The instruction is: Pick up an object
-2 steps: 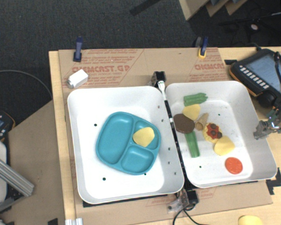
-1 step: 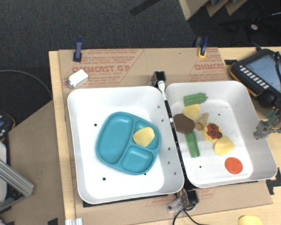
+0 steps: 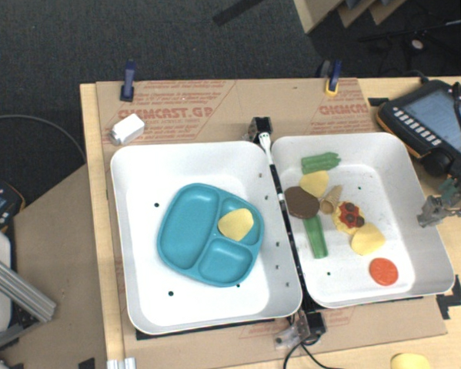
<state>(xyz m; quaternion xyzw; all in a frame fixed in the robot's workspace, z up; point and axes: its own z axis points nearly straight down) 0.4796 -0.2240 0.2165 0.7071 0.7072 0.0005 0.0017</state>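
I am watching the counter [image 3: 100, 187] from above, where two white bins are sitting side by side. The left bin [image 3: 140, 223] is carrying a blue divided plate [image 3: 194, 232] near its middle, and a pale yellow chip-shaped piece [image 3: 236, 223] is lying in the plate's upper right compartment. The right bin [image 3: 406, 232] is holding the small things I could pick from: a green piece [image 3: 320, 162] is lying near its far edge, a yellow piece [image 3: 314, 184] is resting just below that, and a brown round piece [image 3: 301, 203] is sitting close to the left wall, touching the yellow one. A long green stick [image 3: 317, 237] is stretching from the brown piece toward the near edge. A red and yellow toy [image 3: 348, 215] is lying near the middle, with a yellow lump [image 3: 367, 240] just beside it and an orange disc [image 3: 384, 270] nearer the near right corner. The gripper [image 3: 441, 207] is hanging at the right bin's right edge, apart from all of these, and I cannot tell how its jaws are standing, as it is too small and blurred
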